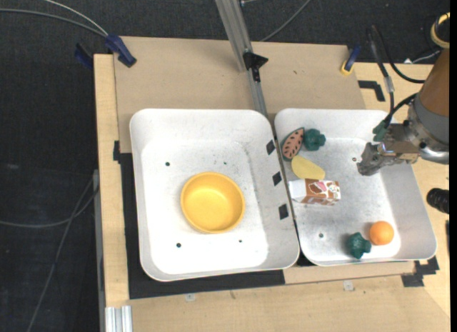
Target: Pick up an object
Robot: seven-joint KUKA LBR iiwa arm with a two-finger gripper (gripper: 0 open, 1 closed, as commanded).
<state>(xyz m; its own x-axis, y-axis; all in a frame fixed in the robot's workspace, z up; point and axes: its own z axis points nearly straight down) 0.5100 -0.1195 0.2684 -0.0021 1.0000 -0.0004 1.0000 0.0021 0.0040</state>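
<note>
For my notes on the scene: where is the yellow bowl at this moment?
The yellow bowl sits in the left white bin, near its middle, apart from the toys in the right white bin.

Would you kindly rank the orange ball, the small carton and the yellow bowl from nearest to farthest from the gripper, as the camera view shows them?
Measured from the gripper over the right bin:
1. Small carton, to its left near that bin's left wall.
2. Orange ball, below it by the bin's near edge; slightly farther than the carton.
3. Yellow bowl, far to the left in the other bin.
</note>
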